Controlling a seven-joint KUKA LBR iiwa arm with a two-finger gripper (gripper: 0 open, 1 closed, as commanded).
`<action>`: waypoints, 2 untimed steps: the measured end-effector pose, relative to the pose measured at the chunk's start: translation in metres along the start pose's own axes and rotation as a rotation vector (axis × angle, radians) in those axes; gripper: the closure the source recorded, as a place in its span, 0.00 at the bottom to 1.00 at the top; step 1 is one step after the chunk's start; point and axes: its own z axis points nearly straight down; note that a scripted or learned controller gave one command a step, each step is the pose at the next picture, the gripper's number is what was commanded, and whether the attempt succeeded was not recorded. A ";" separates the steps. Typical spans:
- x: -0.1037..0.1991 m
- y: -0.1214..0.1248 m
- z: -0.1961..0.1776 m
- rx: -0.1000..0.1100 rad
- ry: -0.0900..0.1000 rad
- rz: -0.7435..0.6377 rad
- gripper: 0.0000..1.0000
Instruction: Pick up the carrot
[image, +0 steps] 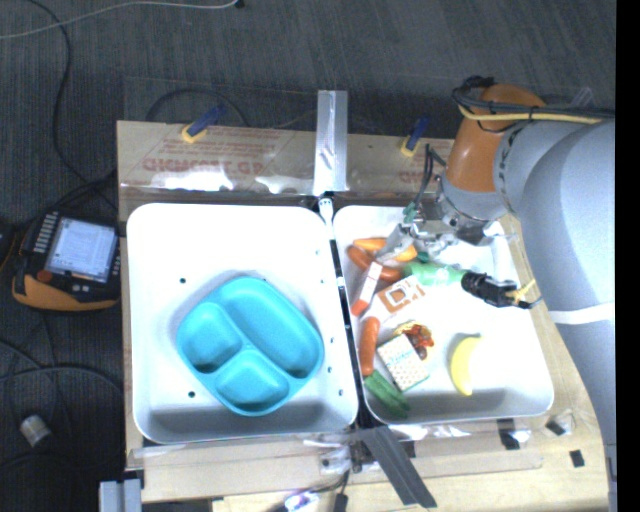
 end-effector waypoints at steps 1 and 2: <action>0.007 -0.007 0.003 -0.025 -0.007 -0.125 1.00; 0.044 0.004 -0.090 -0.018 0.000 -0.261 1.00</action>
